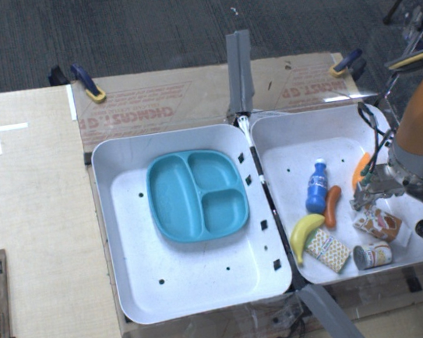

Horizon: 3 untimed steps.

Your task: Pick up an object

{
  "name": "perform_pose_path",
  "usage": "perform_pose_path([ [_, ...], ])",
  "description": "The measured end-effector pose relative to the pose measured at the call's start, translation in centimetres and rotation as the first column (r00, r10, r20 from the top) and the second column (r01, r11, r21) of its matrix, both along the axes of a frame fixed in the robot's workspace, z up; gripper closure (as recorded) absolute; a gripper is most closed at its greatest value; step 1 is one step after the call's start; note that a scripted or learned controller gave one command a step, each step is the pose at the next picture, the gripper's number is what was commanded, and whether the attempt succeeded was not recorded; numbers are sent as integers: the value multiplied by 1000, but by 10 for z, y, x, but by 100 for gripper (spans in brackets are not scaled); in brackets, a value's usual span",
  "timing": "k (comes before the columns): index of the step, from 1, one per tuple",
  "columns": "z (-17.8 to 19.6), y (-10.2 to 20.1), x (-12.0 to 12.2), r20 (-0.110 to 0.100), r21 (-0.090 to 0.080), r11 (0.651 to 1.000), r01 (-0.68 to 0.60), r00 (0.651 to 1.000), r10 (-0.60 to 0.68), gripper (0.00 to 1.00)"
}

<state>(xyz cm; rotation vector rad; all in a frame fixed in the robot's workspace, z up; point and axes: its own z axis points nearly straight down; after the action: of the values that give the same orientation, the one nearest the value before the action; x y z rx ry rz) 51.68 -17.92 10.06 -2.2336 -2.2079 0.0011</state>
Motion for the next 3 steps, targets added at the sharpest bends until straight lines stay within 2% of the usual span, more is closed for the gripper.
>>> perform_pose_path([
  [1,110,63,3,0,-1,995,102,995,-102,100],
  [2,110,63,3,-1,-1,995,103,995,-103,0],
  [3,11,33,35,21,-3,998,58,998,-58,0],
])
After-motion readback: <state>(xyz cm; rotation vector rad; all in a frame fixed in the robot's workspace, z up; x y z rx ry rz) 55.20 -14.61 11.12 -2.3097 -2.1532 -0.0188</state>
